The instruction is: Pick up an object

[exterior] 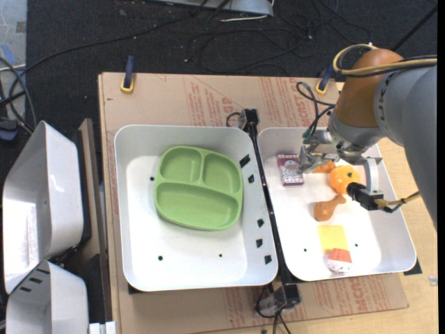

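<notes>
Tool (306, 160) beside pink packet (290, 170), orange toy (340, 179) near

Two yellow clamps (127, 82) grip the cardboard sheet's (181, 96) top edge; black cables (208, 33) cross the dark floor above.

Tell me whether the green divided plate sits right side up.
Right side up: the green divided plate shows its three hollow compartments facing upward in the left bin.

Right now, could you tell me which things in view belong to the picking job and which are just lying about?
Job:
end effector
pink packet
orange toy
tan piece
yellow card
right bin

Lying about:
green divided plate
left bin
yellow clamps
</notes>
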`<state>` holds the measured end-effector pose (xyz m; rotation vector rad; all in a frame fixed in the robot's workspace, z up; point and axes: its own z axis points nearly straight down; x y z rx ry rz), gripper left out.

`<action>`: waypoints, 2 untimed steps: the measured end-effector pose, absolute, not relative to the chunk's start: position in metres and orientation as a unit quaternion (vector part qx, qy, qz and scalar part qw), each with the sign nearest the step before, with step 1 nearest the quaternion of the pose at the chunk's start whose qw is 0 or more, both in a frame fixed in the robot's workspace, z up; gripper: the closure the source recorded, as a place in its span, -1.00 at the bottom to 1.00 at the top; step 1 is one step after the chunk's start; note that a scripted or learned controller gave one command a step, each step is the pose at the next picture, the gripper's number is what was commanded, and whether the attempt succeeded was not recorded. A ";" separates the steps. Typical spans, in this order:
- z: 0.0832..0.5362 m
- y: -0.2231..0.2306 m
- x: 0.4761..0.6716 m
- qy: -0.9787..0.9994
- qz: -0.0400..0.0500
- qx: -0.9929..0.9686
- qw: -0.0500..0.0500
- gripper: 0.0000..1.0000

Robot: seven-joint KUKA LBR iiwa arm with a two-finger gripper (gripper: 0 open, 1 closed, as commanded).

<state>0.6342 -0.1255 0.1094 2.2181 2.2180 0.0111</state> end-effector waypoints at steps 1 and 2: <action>0.171 -0.120 0.635 0.708 0.001 0.706 0.002 1.00; 0.217 -0.120 0.637 0.708 0.001 0.706 0.002 1.00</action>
